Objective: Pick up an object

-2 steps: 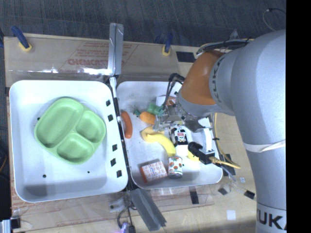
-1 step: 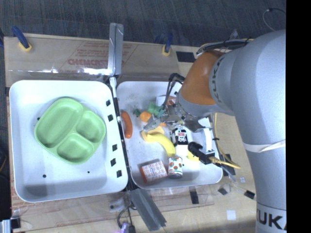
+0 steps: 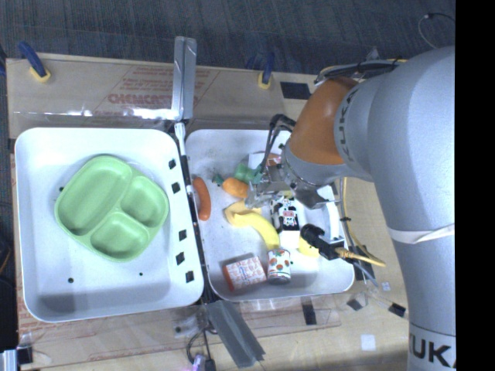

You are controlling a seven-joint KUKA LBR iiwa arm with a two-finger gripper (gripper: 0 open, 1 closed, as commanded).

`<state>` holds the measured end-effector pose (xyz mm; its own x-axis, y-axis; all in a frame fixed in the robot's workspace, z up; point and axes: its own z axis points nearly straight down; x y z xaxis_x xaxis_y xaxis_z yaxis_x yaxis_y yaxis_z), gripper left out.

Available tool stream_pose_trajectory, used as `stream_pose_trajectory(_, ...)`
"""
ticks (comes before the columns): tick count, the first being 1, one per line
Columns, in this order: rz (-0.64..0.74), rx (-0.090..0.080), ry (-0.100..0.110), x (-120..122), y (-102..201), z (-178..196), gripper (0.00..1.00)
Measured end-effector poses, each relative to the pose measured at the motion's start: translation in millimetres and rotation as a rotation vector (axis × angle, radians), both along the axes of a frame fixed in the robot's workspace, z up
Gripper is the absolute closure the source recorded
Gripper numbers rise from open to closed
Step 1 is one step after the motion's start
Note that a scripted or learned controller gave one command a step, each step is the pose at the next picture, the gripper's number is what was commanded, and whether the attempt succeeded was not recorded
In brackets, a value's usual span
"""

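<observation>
The pincer [image 3: 261, 182] sits low beside the carrot [image 3: 235, 186]; its spread cannot be told.

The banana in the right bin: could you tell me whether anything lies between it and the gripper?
Nothing visible does. The gripper hangs just above and right of the banana, with bare bin floor between; the carrot lies off to the gripper's left.

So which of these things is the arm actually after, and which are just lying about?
In play, right bin:
gripper
banana
sausage
carrot
small can
red box

Lying about:
green divided plate in the left bin
blue clamps
</observation>
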<state>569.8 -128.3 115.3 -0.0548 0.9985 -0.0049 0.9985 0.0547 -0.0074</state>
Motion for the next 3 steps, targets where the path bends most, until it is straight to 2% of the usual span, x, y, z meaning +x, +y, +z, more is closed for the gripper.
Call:
stream_pose_trajectory(1, 0.000, 0.000, 0.000, 0.1, 0.1, 0.1, 0.00)
stream_pose_trajectory(2, 0.004, -0.003, 0.000, 0.9, 0.6, 6.5, 1.00)
stream_pose_trajectory(3, 0.005, -0.004, 0.000, 0.9, 0.6, 6.6, 0.00)
